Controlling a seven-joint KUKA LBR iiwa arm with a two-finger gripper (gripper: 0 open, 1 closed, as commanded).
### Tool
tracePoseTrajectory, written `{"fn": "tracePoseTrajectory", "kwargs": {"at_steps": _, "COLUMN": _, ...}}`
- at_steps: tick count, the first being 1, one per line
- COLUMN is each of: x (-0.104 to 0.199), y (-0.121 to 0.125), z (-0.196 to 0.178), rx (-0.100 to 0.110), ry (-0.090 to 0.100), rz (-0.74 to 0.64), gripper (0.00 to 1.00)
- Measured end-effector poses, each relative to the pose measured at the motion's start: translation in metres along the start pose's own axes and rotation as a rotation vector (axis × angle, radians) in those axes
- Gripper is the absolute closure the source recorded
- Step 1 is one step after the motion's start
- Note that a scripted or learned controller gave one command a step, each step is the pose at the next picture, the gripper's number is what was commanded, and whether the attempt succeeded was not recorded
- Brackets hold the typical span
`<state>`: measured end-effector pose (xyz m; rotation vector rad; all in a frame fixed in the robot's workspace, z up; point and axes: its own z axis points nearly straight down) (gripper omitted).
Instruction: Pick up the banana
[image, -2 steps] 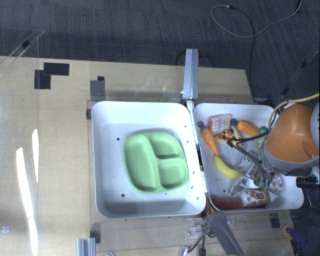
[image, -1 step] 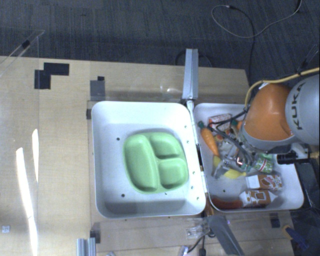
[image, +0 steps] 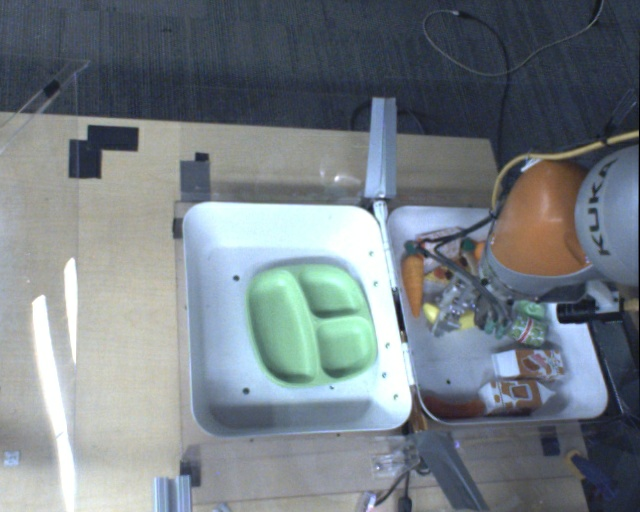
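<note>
Hovering just right of the carrot (image: 412, 282), the gripper (image: 462, 305) crowds a yellow banana (image: 436, 314); finger state unclear, so neighbouring packets (image: 520, 380) may snag instead.

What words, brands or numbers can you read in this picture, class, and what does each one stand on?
"KU", the start of a longer brand name cut off by the picture's edge: on the grey arm.
Print on the brown-and-white cartons: too blurred to read.
Label on the green can: too small to read.
</note>
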<state>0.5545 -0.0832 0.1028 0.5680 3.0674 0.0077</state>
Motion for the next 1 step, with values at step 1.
{"fn": "tracePoseTrajectory", "kwargs": {"at_steps": 1, "x": -0.0592, "y": 0.0729, "z": -0.0969, "rx": 0.004, "ry": 0.010, "rz": 0.059, "gripper": 1.00}}
